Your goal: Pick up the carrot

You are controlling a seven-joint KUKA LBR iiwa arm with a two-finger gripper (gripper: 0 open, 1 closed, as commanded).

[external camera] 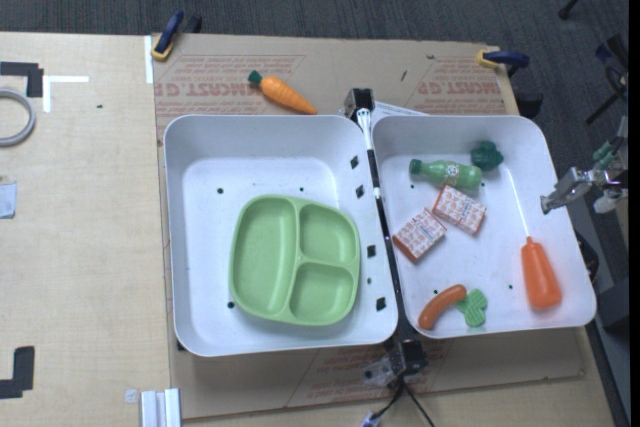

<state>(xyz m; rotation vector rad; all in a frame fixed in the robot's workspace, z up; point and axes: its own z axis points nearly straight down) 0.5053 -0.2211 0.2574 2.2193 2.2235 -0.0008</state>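
The carrot (pixel 284 94), orange with a small green top, lies on the brown cardboard just behind the back rim of the left bin (pixel 180 215), outside both bins. It points its green end to the upper left. My gripper (pixel 578 187) is at the far right of the view, over the right rim of the right bin (pixel 560 185), a long way from the carrot. Nothing shows held in it.
A green divided plate (pixel 295 260) lies in the left bin. The right bin holds a green bottle (pixel 445 172), broccoli (pixel 487 155), two red-and-white boxes (pixel 459 208), an orange bottle (pixel 540 275) and a sausage (pixel 441 306). Clamps (pixel 167 35) grip the cardboard's back corners.
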